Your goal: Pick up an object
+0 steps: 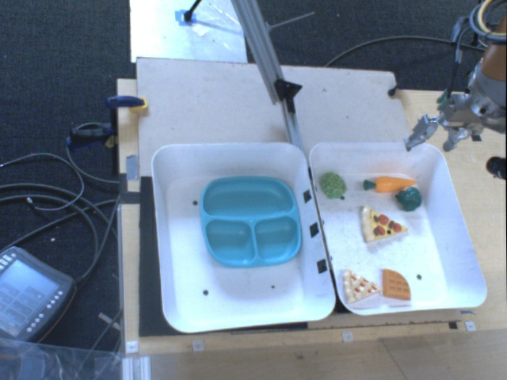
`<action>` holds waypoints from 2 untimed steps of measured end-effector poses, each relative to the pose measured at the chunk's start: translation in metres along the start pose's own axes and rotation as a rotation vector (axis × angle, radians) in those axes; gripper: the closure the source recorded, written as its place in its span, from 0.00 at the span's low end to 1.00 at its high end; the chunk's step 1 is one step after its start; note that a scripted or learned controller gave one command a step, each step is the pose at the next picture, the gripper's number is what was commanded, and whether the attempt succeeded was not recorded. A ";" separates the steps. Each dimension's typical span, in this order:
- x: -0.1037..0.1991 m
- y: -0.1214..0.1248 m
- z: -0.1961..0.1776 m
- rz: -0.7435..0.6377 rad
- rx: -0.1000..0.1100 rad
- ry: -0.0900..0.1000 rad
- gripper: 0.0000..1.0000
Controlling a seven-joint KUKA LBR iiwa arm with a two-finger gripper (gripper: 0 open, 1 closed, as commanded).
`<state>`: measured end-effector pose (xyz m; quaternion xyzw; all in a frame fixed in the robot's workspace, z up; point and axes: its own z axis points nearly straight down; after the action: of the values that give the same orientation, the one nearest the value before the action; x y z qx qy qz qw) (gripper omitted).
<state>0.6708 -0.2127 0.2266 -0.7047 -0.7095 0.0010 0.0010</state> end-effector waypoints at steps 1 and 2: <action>-0.003 -0.004 0.062 0.004 0.001 0.000 0.00; 0.002 -0.008 0.105 0.003 -0.001 0.000 0.00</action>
<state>0.6625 -0.2111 0.1214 -0.7059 -0.7083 0.0006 0.0004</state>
